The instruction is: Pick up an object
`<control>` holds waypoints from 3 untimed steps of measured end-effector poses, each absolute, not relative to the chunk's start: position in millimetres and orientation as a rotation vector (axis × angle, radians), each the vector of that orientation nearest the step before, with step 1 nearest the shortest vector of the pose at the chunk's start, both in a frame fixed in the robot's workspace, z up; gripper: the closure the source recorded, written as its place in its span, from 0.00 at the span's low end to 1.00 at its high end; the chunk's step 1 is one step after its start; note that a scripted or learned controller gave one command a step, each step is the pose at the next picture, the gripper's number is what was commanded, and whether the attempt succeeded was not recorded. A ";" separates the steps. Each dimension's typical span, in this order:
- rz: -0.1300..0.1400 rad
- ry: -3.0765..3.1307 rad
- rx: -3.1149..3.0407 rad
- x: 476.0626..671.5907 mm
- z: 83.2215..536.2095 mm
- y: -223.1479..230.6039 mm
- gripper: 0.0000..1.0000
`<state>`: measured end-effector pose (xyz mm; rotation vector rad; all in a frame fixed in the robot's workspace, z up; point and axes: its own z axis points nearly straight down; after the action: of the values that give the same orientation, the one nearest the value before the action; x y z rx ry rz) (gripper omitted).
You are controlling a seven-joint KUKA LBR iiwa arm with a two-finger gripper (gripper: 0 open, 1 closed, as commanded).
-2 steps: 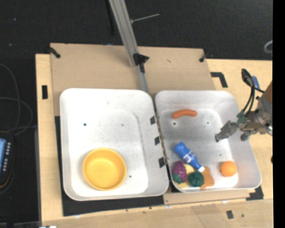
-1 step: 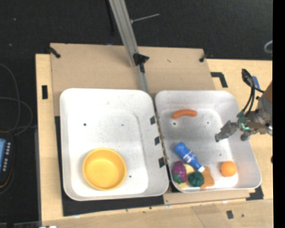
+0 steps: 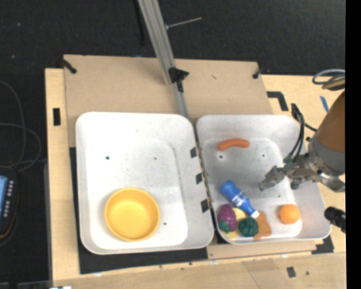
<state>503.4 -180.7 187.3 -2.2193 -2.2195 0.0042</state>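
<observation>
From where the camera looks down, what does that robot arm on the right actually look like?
At the view's right edge the arm shows a rounded orange band above a grey wrist section. Dark cables curve down alongside it towards the wrist. Below that sits the gripper, a grey metal piece with angular, slim fingers pointing leftwards. Its surfaces look plain, and any markings are too small to make out.

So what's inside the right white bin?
The right white bin holds an orange sausage-shaped toy, blue bottle, orange ball, and purple and green pieces. The arm hides its right edge.
</observation>
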 end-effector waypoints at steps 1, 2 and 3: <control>0.004 -2.221 -2.220 502.9 144.3 -177.5 0.00; 0.001 -2.223 -2.224 503.4 100.0 -178.8 0.00; -0.005 -2.221 -2.230 504.8 111.9 -179.6 1.00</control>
<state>504.8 -179.6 111.9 -2.2301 -2.2210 -0.0046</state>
